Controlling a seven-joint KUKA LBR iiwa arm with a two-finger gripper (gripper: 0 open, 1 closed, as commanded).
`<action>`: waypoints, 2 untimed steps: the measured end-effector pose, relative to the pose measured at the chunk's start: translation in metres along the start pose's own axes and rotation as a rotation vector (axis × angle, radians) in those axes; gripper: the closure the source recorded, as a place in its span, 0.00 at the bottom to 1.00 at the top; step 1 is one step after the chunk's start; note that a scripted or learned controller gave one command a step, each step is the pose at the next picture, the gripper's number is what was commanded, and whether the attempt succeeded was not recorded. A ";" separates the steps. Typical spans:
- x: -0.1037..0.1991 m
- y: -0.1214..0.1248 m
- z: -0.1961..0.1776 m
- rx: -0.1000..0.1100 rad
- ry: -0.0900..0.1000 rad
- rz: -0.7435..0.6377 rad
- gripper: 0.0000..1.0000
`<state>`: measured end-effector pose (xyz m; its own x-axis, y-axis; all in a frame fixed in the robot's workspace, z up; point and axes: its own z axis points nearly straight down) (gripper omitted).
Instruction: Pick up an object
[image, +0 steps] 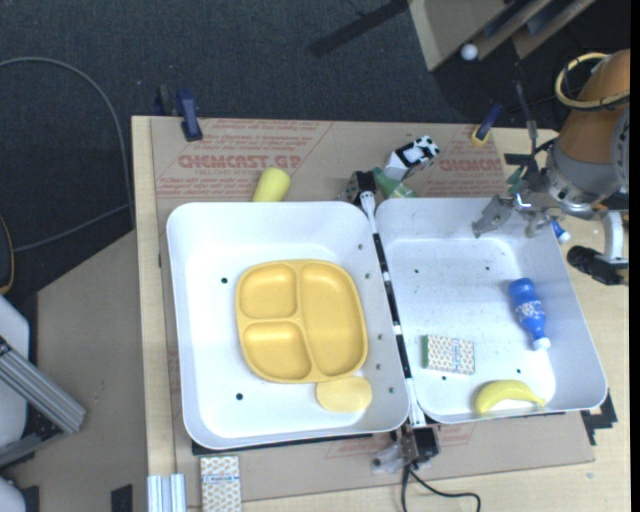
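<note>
**End effector above the right bin's far edge**

On the desk (110, 330), the left bin (200, 300) holds a glossy yellow three-compartment plate (300, 320) touching a pale yellow disc (344, 394). The right bin (450, 270) carries a blue bottle (527, 310), a curved banana (510, 396) and a flat patterned packet (449, 354). The end effector (515, 212) hangs with fingers spread, gripping nothing.

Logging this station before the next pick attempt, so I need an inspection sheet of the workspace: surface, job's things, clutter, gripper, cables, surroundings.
Surface: cardboard-topped bench, left bin, right bin.
Job's things: yellow divided plate and yellow disc in left bin; blue bottle, banana, small card in right bin.
Clutter: yellow cup, black-and-white toy behind bins.
Gripper: gripper over right bin's far edge, holding nothing.
Cables: grey cable on floor.
Surroundings: dark carpet.
</note>
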<state>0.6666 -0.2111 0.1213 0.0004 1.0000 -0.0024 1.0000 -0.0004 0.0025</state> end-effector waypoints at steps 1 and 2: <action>-0.007 -0.041 0.013 0.004 0.003 0.000 0.00; -0.007 -0.070 0.027 0.004 0.008 -0.003 0.00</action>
<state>0.5964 -0.2183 0.0942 -0.0024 1.0000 0.0059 1.0000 0.0024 -0.0011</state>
